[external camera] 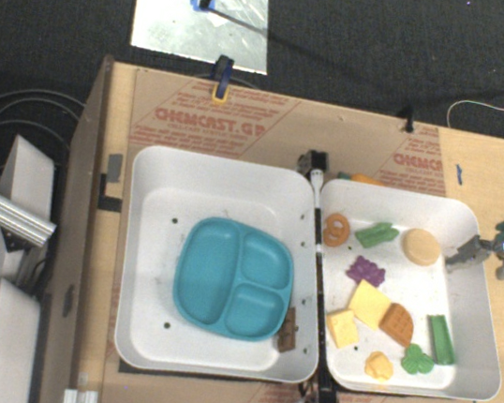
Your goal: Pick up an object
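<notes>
The right bin (477, 307) holds several toy foods: an orange ring (336, 228), a green piece (376, 234), a tan round bun (421, 246), purple grapes (365, 270), a yellow block (371, 303), a brown waffle (397, 323), a small yellow square (342, 328), a green bar (441, 338), a green leafy piece (416, 360) and a small yellow piece (380, 365). My gripper (486, 250) hangs at the right bin's far right side, just right of the bun. Nothing is visibly held in it.
In the left bin (153, 228) lie a blue divided plate (233, 278) and a brown piece (289, 330) against the right wall. A black clip (316, 165) sits at the back where the bins meet. Cardboard lies under both bins.
</notes>
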You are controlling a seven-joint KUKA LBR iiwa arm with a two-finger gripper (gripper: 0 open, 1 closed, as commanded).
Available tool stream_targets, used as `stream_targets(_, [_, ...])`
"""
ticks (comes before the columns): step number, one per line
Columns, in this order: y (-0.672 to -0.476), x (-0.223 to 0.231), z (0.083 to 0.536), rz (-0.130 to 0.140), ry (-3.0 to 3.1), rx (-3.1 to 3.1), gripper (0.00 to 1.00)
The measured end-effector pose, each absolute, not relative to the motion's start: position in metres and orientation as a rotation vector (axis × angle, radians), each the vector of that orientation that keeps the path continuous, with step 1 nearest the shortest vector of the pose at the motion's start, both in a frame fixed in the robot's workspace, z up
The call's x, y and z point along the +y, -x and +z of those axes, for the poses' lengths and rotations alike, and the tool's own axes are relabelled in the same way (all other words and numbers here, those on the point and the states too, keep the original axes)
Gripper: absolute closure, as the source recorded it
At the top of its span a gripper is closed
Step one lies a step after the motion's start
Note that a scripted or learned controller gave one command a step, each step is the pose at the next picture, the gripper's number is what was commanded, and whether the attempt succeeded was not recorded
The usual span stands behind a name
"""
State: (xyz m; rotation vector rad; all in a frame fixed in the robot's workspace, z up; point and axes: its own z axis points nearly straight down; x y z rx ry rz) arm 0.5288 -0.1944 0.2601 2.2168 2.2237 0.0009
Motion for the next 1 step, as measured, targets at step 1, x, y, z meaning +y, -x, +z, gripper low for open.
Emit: stream_targets(1, [-0.5915,-0.1304,0.1481,0.003,-2.209,2.235,0.00])
